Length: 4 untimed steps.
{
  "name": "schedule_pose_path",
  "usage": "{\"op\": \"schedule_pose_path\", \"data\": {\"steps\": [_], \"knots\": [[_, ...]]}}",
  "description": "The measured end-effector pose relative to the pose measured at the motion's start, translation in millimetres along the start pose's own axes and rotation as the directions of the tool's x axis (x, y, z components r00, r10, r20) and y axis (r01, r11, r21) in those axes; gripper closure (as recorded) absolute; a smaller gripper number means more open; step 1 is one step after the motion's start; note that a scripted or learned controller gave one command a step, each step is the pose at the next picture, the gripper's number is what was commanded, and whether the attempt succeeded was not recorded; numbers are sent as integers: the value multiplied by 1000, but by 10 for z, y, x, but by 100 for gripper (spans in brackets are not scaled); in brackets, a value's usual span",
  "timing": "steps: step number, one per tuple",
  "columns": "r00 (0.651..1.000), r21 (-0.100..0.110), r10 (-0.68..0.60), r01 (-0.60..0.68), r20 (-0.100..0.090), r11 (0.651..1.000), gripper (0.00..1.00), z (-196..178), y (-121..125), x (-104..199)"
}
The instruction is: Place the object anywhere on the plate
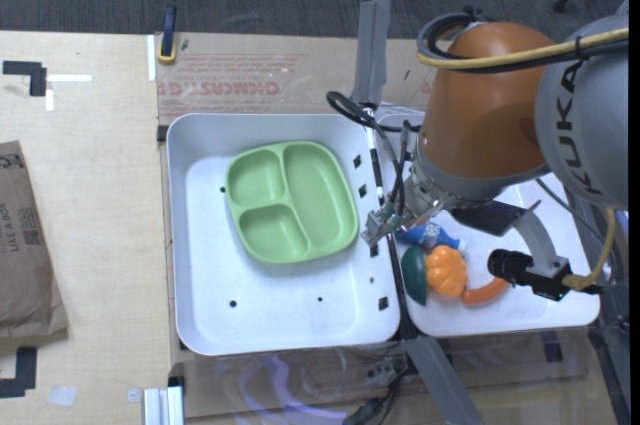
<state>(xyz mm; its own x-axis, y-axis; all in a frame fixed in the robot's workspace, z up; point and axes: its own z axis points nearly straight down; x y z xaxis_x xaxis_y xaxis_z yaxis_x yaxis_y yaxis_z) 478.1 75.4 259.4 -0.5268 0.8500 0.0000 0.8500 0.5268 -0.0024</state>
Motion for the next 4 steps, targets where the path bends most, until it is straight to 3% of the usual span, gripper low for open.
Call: {"op": "schedule_pose_path", "data": {"steps": [1,2,3,4], "knots": [[1000,0,0,0,0,1000,0,0,0,-1],[968,-2,-253,253,2,968,0,-477,738,-88],[968,-2,-250,250,4,968,100,-560,740,-108],[968,-2,-250,250,3,968,0,-560,740,-108]]}}
